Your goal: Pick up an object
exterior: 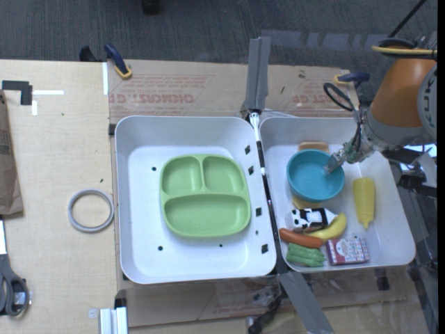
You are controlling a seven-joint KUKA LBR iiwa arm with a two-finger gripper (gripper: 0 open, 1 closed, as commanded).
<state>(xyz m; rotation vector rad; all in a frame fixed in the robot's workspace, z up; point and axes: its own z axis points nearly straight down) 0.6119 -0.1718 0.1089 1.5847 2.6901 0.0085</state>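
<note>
Arm (403, 96) reaches in from the right, pincer (338, 160) low over the right bin (400, 256), tip at the right rim of the blue bowl (315, 175). Can't tell the pincer state, too small and blurred, and nothing visibly held.

Right bin holds the candidates: blue bowl far-left, yellow corn-like piece (363, 200) just right of it, banana (331, 227) near the bowl, black-and-white toy (307, 218) beside the banana, red carrot-like stick (300, 239), green pea pod (304, 256) at the near edge, small red box (348, 250) near-right. Orange-tan item (313, 146) is at the bowl's far side.

Left bin (132, 207) has a green divided plate (205, 195). Tape ring (91, 209) lies on the tabletop (55, 158), left, well apart.

Likely target: the bowl, going by where the pincer sits. To do it well: straddle the rim wall, one finger inside and one outside, close firmly, lift straight up. The rim is thin and smooth, so it may slip or tip. Keep clear of the corn piece beside it. The near cluster is crowded, a worse pick.
</note>
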